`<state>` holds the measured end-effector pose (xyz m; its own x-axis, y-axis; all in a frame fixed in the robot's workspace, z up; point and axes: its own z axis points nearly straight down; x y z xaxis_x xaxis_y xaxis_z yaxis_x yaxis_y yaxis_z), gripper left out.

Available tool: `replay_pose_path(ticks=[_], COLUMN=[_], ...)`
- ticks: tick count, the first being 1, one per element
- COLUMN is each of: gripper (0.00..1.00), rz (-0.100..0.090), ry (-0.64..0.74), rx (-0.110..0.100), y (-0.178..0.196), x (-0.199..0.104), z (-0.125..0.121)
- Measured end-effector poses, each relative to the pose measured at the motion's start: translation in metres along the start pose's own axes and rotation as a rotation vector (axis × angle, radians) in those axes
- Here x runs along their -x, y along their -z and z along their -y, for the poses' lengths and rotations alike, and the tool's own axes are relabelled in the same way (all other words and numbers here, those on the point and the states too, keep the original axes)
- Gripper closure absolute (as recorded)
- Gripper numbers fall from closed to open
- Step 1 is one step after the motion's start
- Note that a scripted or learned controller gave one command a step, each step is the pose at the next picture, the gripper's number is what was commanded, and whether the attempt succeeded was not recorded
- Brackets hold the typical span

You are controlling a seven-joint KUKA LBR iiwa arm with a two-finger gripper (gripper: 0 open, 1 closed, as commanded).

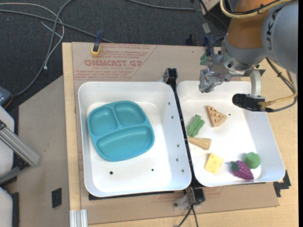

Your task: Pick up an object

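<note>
Waffle slice (216, 116) was parked upper-middle of the right bin (270, 141), just below-right of the gripper (208, 85). Nothing was seen held; how far open it was couldn't be told.

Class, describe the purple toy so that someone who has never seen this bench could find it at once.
Start at the right-hand white bin, the one holding the small toy foods. Go to its near right corner, where the purple grape bunch lies touching a round green piece. It is the only purple item, darker than the yellow cheese block to its left.
</note>
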<state>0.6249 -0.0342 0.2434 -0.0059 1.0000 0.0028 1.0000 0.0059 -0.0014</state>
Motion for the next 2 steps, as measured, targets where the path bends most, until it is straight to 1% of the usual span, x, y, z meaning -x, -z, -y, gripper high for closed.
replay_pose_path(ticks=[1, 2], gripper=[1.0, 1.0], rz=[0.001, 0.001], ry=[-0.001, -0.002], rx=[-0.002, 0.003], y=[-0.013, -0.012], x=[-0.057, -0.107], z=[0.004, -0.001])
